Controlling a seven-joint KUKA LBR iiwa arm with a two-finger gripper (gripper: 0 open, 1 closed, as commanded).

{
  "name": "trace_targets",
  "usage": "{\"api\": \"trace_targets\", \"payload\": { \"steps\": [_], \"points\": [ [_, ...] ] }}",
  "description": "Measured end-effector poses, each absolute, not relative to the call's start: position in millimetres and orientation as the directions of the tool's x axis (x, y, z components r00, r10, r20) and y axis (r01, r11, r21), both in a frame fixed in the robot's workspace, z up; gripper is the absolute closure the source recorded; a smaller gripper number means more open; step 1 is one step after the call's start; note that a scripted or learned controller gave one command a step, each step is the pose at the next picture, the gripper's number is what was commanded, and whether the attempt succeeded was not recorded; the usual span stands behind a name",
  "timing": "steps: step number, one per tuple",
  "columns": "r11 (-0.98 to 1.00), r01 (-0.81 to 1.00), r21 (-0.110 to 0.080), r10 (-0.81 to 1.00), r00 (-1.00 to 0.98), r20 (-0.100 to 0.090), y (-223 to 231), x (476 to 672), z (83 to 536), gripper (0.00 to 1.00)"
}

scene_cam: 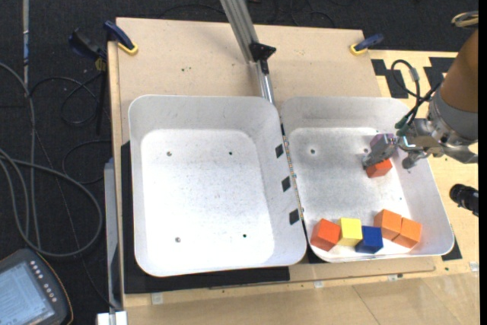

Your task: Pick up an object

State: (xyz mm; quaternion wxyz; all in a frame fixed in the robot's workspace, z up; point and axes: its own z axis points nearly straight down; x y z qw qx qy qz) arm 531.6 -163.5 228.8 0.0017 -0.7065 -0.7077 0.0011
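Red block (378, 167) pinched by the end effector (377, 160) over right bin (434, 186) holding five blocks (368, 232).

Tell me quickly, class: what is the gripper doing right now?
Gripper: shut on the orange-red block, which sits between its fingers over the right bin.

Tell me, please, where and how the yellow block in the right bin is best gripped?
Judging by its pose, take the yellow block from above, by its near and far faces. An orange block sits against its left side and a blue block against its right, so those faces look blocked. The bin wall lies close in front.
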Motion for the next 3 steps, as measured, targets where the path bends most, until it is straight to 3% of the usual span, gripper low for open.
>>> {"api": "trace_targets", "payload": {
  "steps": [1, 3],
  "points": [
    [0.0, 1.0, 0.0, 1.0, 0.0, 0.0, -164, 532.3, 231, 0.0],
    [-0.001, 1.0, -0.005, 1.0, 0.001, 0.002, -163, 527.6, 123, 0.0]
  ]
}}
